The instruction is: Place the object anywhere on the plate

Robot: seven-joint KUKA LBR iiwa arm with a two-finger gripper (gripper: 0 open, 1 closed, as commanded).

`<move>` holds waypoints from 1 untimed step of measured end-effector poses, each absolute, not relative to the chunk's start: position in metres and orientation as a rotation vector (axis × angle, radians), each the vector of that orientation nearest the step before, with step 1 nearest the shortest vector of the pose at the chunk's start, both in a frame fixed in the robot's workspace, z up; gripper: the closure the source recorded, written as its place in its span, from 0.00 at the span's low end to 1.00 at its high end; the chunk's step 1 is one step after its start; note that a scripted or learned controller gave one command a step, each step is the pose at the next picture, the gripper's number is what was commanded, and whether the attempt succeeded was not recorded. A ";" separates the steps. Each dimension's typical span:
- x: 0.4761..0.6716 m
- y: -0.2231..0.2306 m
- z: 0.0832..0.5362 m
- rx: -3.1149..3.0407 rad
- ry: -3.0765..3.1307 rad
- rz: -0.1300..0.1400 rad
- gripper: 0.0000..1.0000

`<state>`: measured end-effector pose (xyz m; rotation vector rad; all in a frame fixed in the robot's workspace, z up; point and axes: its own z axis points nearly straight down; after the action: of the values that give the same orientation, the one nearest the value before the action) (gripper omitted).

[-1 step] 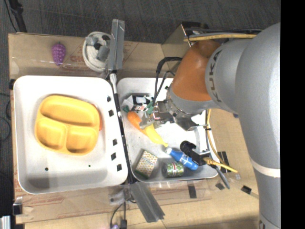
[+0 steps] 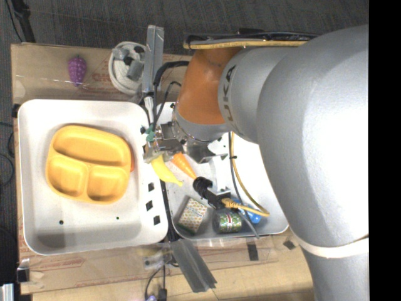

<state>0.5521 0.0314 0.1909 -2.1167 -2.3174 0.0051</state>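
Nearest lie a patterned block [image 2: 192,214] and a green can [image 2: 228,222]. Beyond them, right of the yellow plate [image 2: 89,163], the claw [image 2: 160,148] hangs over a banana [image 2: 165,170]; whether it grips, I cannot tell. Carry the banana well over the plate's rim before releasing.

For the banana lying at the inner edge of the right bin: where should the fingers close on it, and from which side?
Judging from its pose, grip the banana across its narrow middle, coming from straight above. It lies flat and slanted, with the carrot close on its right and the bin wall on its left, so fingers should probably straddle its width, set crosswise to its long axis.
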 end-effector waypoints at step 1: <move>0.561 0.129 0.190 -1.993 -2.424 0.005 1.00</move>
<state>0.5607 0.1285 0.1897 -1.9925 -2.4242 0.0048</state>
